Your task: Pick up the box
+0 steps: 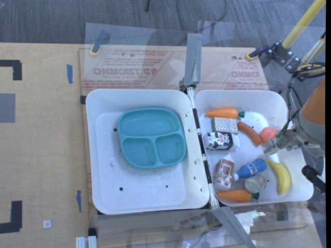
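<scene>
The right bin (279,101) holds three box-like items. A black-and-white carton (219,140) lies near the bin's left wall. A small green-dotted box (226,124) sits just above it, and a brown-and-white carton (224,172) lies lower down. My gripper (273,146) reaches in from the right edge, low over the bin's right half, beside a pink piece (268,134) and above a banana (281,177). It stands well to the right of all three boxes and touches none of them.
Also in the right bin are two carrots (222,113) (235,195), an orange sausage shape (249,133), a blue bottle (252,168) and a grey lump (255,183). The left bin (103,154) holds a teal divided plate (152,137). A yellow pole (307,17) stands at the upper right.
</scene>
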{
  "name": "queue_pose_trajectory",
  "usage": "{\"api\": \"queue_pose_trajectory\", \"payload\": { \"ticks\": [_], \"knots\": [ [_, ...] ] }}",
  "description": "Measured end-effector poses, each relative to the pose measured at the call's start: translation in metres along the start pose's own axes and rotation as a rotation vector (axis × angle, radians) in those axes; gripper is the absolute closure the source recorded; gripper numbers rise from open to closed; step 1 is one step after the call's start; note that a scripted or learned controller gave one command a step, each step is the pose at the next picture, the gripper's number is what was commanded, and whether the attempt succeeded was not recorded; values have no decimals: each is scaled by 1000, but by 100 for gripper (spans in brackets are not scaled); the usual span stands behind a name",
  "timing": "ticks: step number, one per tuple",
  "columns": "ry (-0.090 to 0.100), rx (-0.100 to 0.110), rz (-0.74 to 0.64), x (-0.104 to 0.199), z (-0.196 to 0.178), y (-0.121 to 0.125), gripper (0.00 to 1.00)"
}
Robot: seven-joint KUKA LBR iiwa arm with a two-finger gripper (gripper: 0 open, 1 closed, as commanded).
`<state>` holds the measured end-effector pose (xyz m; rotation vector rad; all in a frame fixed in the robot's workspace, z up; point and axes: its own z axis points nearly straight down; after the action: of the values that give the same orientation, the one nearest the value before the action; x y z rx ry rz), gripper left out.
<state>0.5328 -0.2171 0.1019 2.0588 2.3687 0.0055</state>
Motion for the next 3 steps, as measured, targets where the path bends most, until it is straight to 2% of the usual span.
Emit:
{"api": "queue_pose_trajectory", "payload": {
  "ticks": [1,2,3],
  "knots": [
    [2,7,110,77,-63,-26,100],
    [1,9,168,197,-82,-26,100],
    [-3,6,550,158,-102,-31,100]
  ]
}}
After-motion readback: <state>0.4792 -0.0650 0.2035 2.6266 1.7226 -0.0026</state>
